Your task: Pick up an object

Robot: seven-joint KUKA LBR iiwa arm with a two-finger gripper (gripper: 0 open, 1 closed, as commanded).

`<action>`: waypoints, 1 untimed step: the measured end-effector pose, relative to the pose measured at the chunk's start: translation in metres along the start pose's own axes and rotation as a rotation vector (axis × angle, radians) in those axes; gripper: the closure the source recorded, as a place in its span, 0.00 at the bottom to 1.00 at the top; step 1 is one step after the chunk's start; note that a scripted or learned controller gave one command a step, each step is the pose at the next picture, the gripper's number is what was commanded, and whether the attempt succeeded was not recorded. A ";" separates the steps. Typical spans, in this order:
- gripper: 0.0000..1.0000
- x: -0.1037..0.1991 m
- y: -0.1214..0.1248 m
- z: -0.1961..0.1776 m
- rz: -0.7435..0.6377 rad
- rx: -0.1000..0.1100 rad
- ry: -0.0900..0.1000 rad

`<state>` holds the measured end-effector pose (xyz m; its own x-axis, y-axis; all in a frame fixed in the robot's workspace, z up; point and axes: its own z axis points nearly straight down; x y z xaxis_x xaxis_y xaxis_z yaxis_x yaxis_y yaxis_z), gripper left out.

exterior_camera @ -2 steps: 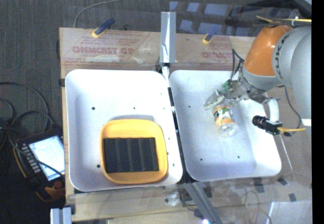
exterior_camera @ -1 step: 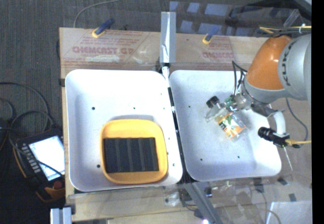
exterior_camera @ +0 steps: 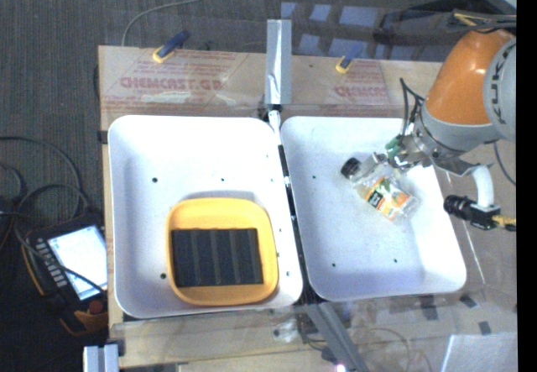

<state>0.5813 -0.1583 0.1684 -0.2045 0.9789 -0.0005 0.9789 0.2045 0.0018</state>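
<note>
From the one overhead camera you see two shallow white bins side by side on the counter (exterior_camera: pixel 117 85). In the right bin (exterior_camera: pixel 419 278), toward its upper right, lies the thing to pick: a clear plastic packet (exterior_camera: pixel 387 194), crinkled and see-through, with orange, green and dark printing or contents showing through it. It lies tilted, its long side running from upper left to lower right. Just beside it, to its upper left, sits a small black cap-like piece (exterior_camera: pixel 350 167); you cannot tell whether the two touch.

The arm (exterior_camera: pixel 474 89), grey with its orange band, reaches in from the right, and its gripper (exterior_camera: pixel 401 152) sits low over the bin's upper right area, right at the packet's upper end. Whether the jaws are spread or closed cannot be told here, nor whether they have hold of anything.

In the left bin (exterior_camera: pixel 151 144), near its front, lies a yellow rounded-square tray (exterior_camera: pixel 223 215) with a dark ribbed panel set in its middle.
</note>
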 end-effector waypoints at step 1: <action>0.00 -0.026 -0.001 0.073 -0.041 -0.002 -0.002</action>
<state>0.5860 -0.1842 0.0956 -0.2441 0.9698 -0.0022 0.9697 0.2441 0.0041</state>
